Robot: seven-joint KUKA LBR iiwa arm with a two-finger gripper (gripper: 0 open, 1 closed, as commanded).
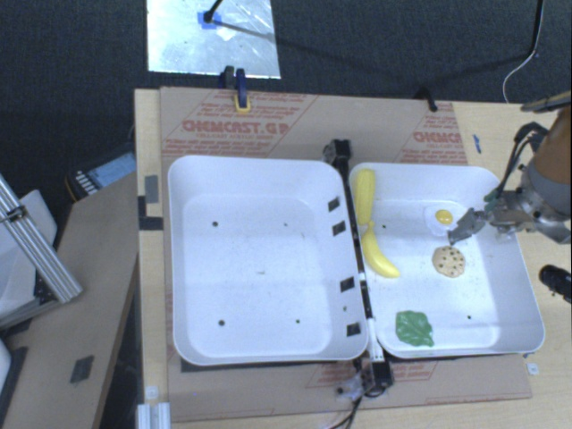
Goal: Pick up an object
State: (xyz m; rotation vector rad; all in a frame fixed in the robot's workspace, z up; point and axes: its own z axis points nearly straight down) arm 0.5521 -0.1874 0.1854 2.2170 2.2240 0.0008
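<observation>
The right bin (514,284) holds a yellow banana (369,223) lying along its left wall. A fried egg toy (443,216) sits near the bin's middle, and a round chocolate-chip cookie (449,261) lies just in front of it. A green leafy piece (415,327) rests near the front wall. My gripper (460,230) reaches in from the right, low over the bin, with its tip right beside the egg and just above the cookie. Nothing is visibly held in it.
The left bin (179,239) stands beside the right one, joined by a black clip strip (350,239). Both rest on a cardboard sheet (268,123) on the bench. A foil sheet (213,25) lies at the back and metal rails (31,248) at the left.
</observation>
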